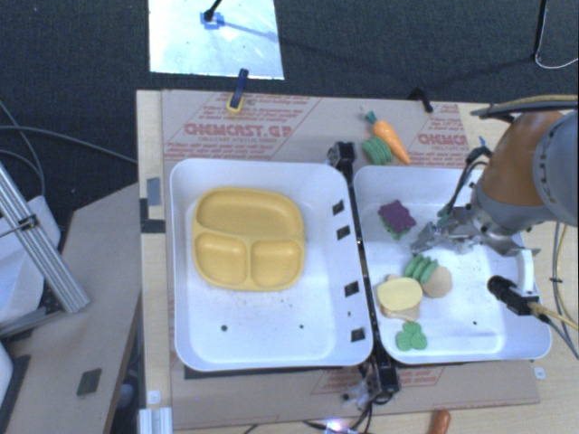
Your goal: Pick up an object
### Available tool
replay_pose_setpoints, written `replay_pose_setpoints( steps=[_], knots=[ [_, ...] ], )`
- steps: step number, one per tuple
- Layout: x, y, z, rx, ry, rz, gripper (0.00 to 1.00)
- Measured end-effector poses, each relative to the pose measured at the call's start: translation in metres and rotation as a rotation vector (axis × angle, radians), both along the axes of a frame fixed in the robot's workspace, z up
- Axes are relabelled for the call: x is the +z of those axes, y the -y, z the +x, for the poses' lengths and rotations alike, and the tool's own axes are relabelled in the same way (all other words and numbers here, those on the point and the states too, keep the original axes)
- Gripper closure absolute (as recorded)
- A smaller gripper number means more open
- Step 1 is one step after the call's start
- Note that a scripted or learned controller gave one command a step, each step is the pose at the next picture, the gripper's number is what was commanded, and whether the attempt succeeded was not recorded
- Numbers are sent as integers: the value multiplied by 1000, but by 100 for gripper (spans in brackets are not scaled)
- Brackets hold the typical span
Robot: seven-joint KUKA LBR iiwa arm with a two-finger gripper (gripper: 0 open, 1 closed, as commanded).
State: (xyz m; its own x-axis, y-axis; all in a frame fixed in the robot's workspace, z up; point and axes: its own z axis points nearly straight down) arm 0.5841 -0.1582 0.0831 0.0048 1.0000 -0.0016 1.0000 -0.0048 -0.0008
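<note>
Even, fairly bright overhead light; both white bins read near blown-out with little surface detail, and shadows under the yellow tray and toy foods are soft and short. The shiny sheet at top catches bluish-white glare, while the dark floor around it stays dim and grainy. Overall focus is soft, small print and edges slightly fuzzy, with a bright speck at the bottom edge.
</note>
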Motion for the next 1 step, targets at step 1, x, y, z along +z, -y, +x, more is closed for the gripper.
replay_pose_setpoints(
  steps=[1],
  knots=[
    [2, -18, 29, 10, 6, 1, 0]
  ],
)
